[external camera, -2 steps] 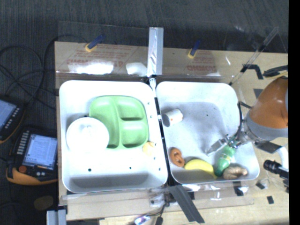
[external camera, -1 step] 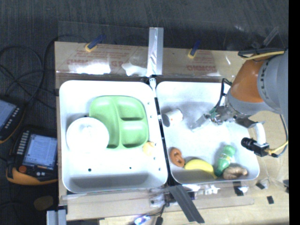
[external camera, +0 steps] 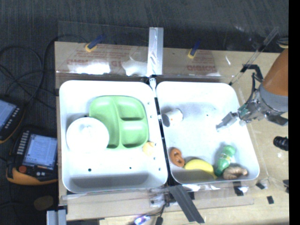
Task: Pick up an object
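The claw (external camera: pixel 228 120) hangs over the right-hand part of the right bin (external camera: pixel 197 89), at the middle right of the frame, reaching in from the orange-banded arm (external camera: pixel 276 86). Whether it is released or clenched cannot be told from here; nothing shows in its grip.

The loose things lie well below it along the bin's lower edge: a green bottle (external camera: pixel 225 156) almost straight beneath the claw, a brown lumpy piece (external camera: pixel 234 172) touching the bottle's lower right, a banana (external camera: pixel 199 166) just left of them, and a brown doughnut-like piece (external camera: pixel 176 157) left again. A small white cup (external camera: pixel 172 116) lies on its side at the bin's left wall, level with the claw but well apart from it.

The left bin (external camera: pixel 70 172) holds a green divided tray (external camera: pixel 121 121), a white plate (external camera: pixel 86 134) overlapping its left side, and a small yellowish lump (external camera: pixel 148 147) at the tray's lower right.
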You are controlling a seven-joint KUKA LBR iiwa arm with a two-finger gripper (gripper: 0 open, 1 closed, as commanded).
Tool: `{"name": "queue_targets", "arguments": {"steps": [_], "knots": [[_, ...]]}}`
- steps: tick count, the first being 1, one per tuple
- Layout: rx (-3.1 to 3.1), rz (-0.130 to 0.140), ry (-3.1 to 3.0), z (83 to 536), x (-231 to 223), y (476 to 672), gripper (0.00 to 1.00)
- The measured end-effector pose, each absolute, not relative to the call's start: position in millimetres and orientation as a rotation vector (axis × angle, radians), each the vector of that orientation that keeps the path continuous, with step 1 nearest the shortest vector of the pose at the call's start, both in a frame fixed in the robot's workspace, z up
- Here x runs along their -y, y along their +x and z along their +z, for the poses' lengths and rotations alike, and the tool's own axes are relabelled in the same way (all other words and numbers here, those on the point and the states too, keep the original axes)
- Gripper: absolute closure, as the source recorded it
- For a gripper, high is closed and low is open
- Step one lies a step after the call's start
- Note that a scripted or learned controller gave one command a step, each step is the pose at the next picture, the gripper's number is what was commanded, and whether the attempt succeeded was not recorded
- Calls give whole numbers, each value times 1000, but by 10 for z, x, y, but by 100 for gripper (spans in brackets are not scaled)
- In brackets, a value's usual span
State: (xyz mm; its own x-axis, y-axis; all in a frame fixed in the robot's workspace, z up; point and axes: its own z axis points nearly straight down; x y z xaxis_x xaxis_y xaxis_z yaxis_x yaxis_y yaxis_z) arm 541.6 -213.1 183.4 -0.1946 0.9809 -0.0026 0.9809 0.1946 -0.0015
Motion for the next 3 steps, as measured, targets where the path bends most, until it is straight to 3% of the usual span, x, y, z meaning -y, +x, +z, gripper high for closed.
{"name": "queue_targets", "arguments": {"steps": [1,2,3], "knots": [[-2544,6,1827,895,2049,5503,0],[-2473,-3,1937,1572,2234,5159,0],[-2427,27,1996,898,2101,4921,0]]}}
